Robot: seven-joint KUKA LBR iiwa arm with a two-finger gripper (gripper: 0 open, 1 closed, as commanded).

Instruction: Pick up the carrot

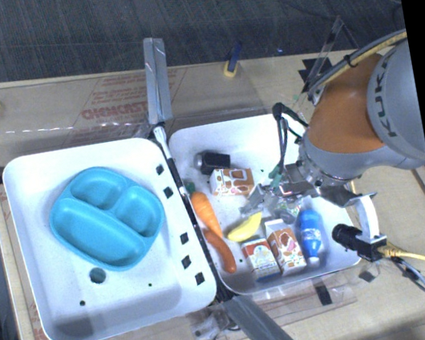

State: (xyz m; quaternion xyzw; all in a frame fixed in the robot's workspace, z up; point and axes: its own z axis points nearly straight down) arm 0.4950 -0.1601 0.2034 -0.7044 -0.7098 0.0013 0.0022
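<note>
The arm [366, 117], grey with an orange band, is reaching in from the right over the right bin [258, 126]. The left bin [41, 260] is holding a blue divided plate [107, 216], which is lying slightly askew toward the bin's upper middle.

The gripper [270, 194] is hanging over the middle of the right bin, above the clutter there; whether it is open or closed cannot be told, and nothing is visibly caught in it.

The carrot [211, 230] is lying along the left wall of the right bin, running from upper left to lower right, to the left of the gripper and apart from it. A blue bottle [311, 237] is lying near the bin's lower right corner. Two small cartons [276, 253] are sitting side by side at the front wall, and another carton [231, 180] is lying farther back. A yellow banana [245, 228] is resting just right of the carrot. A small black object [215, 160] is sitting near the back.
</note>
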